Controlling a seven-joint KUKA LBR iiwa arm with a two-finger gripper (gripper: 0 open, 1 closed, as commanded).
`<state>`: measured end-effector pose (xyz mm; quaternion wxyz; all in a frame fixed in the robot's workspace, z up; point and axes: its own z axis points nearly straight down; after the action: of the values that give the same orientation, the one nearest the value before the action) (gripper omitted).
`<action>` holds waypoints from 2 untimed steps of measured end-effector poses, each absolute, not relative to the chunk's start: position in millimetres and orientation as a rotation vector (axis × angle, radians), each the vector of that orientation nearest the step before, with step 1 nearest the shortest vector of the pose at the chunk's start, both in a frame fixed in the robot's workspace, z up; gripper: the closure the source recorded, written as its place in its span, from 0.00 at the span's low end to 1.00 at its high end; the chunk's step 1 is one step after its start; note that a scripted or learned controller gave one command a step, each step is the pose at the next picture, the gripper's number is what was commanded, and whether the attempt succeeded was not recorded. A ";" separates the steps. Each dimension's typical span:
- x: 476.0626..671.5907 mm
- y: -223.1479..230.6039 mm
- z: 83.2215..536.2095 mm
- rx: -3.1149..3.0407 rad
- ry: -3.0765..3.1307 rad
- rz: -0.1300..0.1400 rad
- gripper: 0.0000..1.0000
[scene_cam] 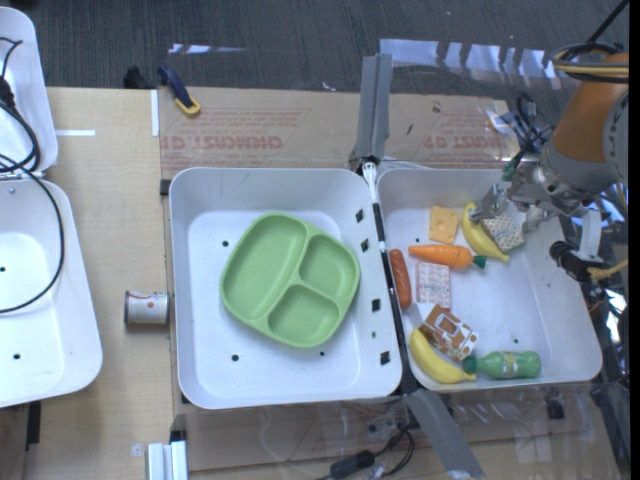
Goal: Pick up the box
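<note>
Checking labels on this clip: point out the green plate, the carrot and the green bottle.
green plate (pixel 290 280), camera view, on the ridge between its compartments.
carrot (pixel 443 255), camera view, middle of the orange body.
green bottle (pixel 510 365), camera view, middle of the body.

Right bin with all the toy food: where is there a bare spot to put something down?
The right bin has bare floor along its right side, between the carrot and the right wall, above the green bottle. It is crowded down the left: cheese, sausage, box, both bananas. The gripper hangs over the top banana.

two bananas (pixel 484 236), one carrot (pixel 442 255), two bins (pixel 190 268)
</note>
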<state>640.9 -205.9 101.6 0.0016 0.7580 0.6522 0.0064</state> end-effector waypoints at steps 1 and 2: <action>641.8 -207.9 111.2 2.369 2.044 0.019 1.00; 642.1 -206.2 111.0 2.369 2.047 0.021 0.00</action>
<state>642.1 -206.2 111.0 0.0053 0.7566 0.6538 0.0066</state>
